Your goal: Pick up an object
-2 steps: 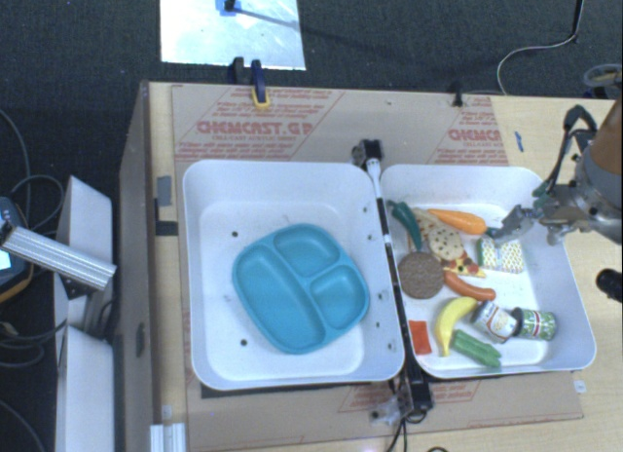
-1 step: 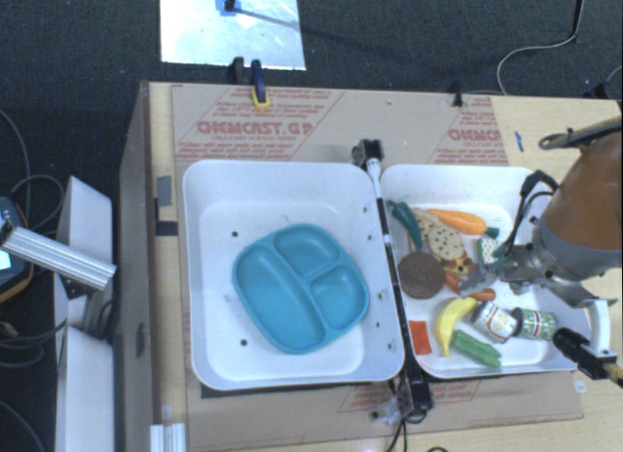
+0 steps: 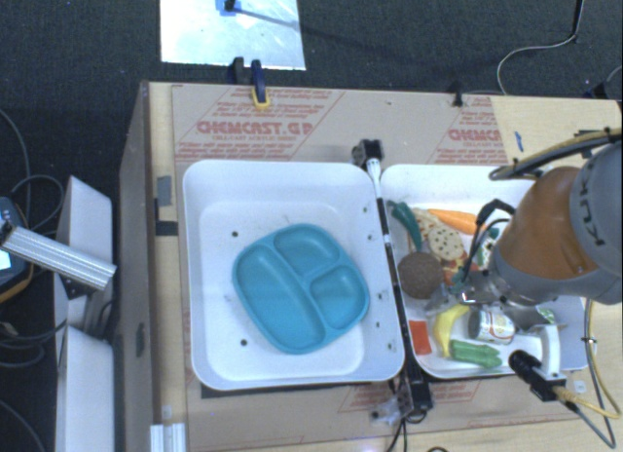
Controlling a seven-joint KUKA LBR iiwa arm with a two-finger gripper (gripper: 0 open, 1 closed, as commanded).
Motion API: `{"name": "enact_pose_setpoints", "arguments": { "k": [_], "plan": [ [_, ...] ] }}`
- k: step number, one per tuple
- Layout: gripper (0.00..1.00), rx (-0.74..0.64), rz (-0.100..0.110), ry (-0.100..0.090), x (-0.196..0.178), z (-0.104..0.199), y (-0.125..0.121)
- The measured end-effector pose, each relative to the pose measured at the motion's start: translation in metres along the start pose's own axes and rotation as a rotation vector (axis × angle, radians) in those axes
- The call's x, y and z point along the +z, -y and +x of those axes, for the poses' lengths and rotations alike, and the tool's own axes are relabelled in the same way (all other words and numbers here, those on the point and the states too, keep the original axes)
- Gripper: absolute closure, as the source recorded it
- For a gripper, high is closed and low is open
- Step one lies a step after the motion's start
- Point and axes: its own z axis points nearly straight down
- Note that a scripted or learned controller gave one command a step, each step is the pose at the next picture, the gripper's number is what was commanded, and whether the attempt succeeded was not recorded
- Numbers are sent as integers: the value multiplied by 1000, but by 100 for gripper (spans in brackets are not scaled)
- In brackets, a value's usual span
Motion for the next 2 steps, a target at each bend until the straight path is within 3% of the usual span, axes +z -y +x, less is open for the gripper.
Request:
{"name": "enact_pose_setpoints", "arguments": {
  "k": [1,2],
  "plan": [
    [100,-1,-2,-1,-11,0,-1],
    [100,-1,-2,0,-100,50,-1]
  ]
}}
